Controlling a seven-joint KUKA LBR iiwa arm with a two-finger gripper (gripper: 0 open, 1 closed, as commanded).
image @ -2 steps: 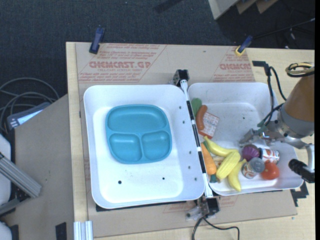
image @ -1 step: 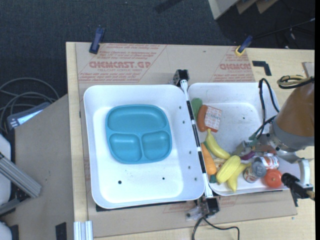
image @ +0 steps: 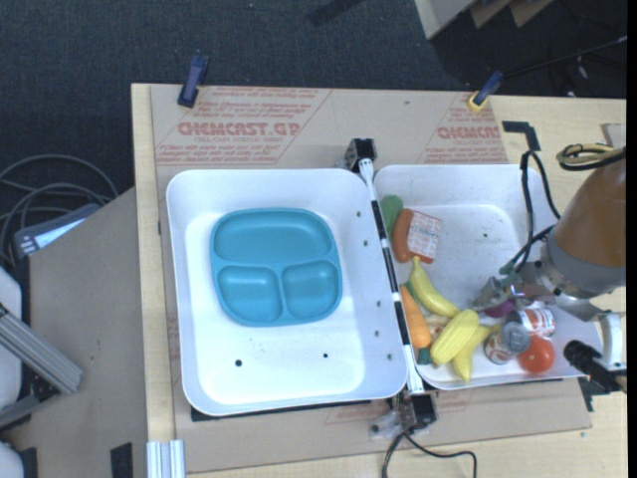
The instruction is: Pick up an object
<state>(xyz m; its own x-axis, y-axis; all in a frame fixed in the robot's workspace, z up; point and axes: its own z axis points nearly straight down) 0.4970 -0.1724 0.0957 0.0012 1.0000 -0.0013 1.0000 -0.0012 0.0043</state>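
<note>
Basically the gripper (image: 504, 292) is low in the right bin (image: 468, 192), over the toy pile; can't tell finger opening or any hold. Pick 1 isolated item, e.g. the tomato (image: 537, 356), not the yellow corn (image: 455, 337) beside the banana (image: 430, 294). Left bin (image: 199, 366) holds 1 blue tray (image: 276, 265); dark carpet around the bench.

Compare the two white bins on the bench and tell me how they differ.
The left bin holds one large thing, a blue divided plate; the right bin holds a heap of small toy foods, among them a banana, a carrot, corn and a tomato. The gripper reaches into the right bin, not the left. Both are shallow, white, and sit side by side.
</note>
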